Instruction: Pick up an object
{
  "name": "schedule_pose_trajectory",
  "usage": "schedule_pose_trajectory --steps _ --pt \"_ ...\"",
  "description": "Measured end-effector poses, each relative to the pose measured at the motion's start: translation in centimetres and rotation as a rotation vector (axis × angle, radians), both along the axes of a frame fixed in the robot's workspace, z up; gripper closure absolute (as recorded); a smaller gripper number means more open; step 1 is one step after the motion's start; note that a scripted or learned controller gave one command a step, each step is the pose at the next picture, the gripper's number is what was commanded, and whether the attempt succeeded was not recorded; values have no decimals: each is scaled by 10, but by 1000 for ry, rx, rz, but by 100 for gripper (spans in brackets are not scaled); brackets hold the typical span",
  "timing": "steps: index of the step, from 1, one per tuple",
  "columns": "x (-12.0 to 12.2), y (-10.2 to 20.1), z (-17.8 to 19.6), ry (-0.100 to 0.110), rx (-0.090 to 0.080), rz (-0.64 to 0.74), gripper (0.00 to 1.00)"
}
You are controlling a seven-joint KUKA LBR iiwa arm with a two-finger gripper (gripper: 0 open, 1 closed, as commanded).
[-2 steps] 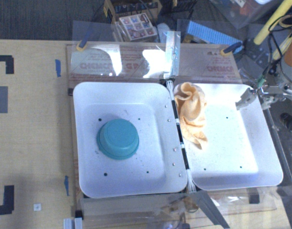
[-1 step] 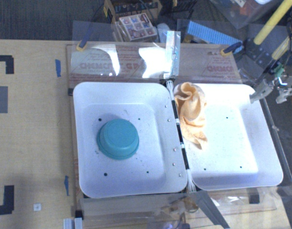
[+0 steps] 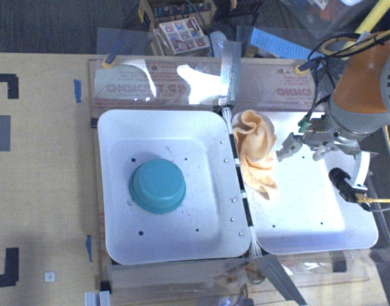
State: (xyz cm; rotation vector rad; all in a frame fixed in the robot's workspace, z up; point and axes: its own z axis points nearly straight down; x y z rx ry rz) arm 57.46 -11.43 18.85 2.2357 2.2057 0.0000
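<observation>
A crumpled tan cloth (image 3: 255, 150) lies at the left side of the right bin (image 3: 322, 228), against the divider between the bins. A teal bowl (image 3: 158, 185) rests upside down in the middle of the left bin (image 3: 118, 132). My gripper (image 3: 303, 149) hangs over the right bin, just right of the cloth and apart from it. Its fingers (image 3: 287, 148) stand open with nothing between them. The grey arm with its orange band (image 3: 364, 81) reaches in from the upper right.
A black part with a yellow-tipped cable (image 3: 345, 185) hangs off the wrist over the right bin's right side. Clear plastic walls (image 3: 182, 85) stand behind both bins. Boxes and clutter (image 3: 182, 30) sit on the floor beyond.
</observation>
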Motion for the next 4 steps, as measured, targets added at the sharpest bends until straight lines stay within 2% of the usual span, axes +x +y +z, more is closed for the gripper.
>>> schedule_pose_trajectory --steps 1,2,3,4 --pt "-2 19 -99 -9 -1 310 0" --pt "31 23 -3 -3 -1 436 0" --pt "93 -5 -22 -4 -2 394 0" --pt "92 4 -97 9 2 651 0"
